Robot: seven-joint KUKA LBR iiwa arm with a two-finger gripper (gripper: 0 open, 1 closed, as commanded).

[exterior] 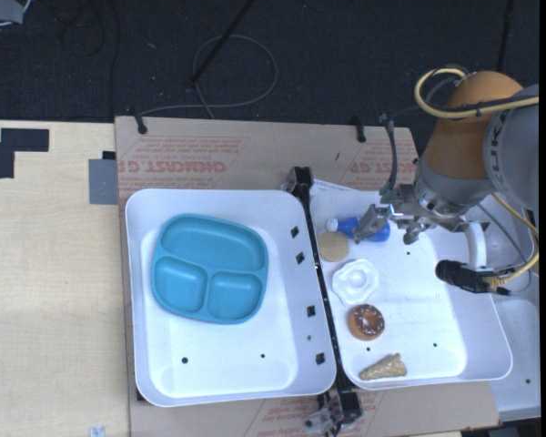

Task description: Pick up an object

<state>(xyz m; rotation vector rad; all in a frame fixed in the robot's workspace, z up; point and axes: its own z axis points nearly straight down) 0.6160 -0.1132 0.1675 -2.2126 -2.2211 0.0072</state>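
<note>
Two shallow white bins are sitting side by side on a brown cardboard sheet. Red printed lettering is running upside down along the sheet's 12 o'clock edge. A further scrap of red print is showing at its 6 o'clock edge. Both are too soft to read for certain.

One thing is lying in the left bin: a blue divided tray, set slightly toward 11 o'clock of the bin's middle. It has one long compartment on its 12 o'clock side and two smaller ones on its 6 o'clock side, all bare.

Five small things are lining the 9 o'clock side of the right bin:
- A blue-and-white bottle is lying on its side at about 10 o'clock.
- A tan round disc is touching the bottle at its 7 o'clock.
- A white scalloped piece is resting at 9 o'clock.
- A brown doughnut with pale sprinkles is sitting just beside that piece at 8 o'clock.
- A tan cone-shaped wedge is lying at 7 o'clock, near the bin's rim.

The grey arm is reaching in from 3 o'clock. The gripper is hanging over the bin's 11 o'clock part with its fingers spread wide. One fingertip is overlapping the blue end of the bottle, and the other is standing apart over bare white floor. Nothing is sitting clamped between them.
</note>
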